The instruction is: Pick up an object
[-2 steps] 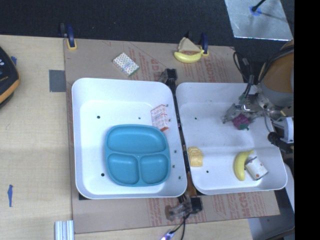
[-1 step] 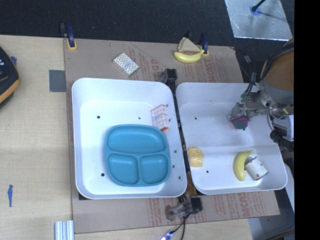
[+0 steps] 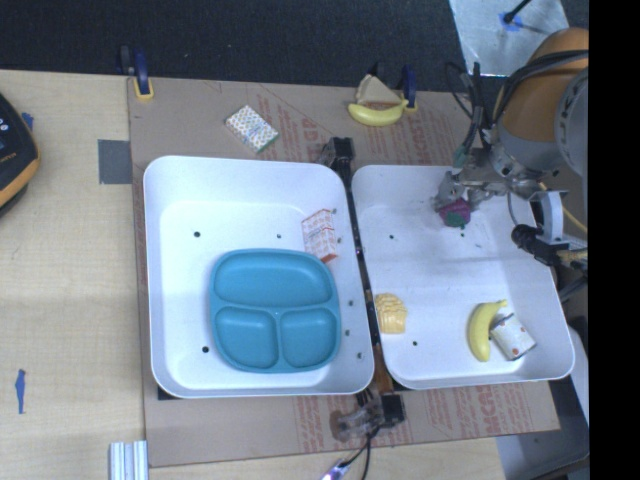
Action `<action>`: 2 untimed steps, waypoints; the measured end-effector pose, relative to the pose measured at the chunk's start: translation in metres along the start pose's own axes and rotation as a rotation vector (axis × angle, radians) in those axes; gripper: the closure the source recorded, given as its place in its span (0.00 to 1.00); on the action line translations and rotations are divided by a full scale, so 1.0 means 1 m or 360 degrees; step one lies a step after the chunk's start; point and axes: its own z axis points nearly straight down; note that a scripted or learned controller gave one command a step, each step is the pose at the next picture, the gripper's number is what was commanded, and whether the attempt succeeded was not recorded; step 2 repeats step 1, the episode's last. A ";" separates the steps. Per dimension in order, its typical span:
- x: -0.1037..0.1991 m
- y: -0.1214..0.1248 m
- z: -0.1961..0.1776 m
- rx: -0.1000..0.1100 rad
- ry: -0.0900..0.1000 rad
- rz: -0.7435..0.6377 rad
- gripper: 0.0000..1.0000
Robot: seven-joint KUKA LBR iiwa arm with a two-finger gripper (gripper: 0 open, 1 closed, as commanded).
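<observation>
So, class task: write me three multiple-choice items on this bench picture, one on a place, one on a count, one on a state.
1. Where does the blue divided tray lie?
A left bin
B right bin
C on the cardboard

2. How many compartments does it have?
A two
B three
C five

3. How does the gripper stand?
A above the left bin
B low over a small dark object in the right bin
C outside both bins

Key: 1 A, the left bin's walls surround it; 2 B, one long, two small; 3 B, it is at the object.

**Arm reaches low into the right bin**

The grey arm with its orange band comes in from the right. Its gripper (image 3: 458, 208) hangs low near the far edge of the right bin (image 3: 420, 368), pointing down.
</observation>
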 end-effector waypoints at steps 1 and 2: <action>0.053 0.000 -0.007 0.0004 0.0000 -0.0003 1.00; 0.053 0.000 -0.007 0.0004 0.0000 -0.0003 1.00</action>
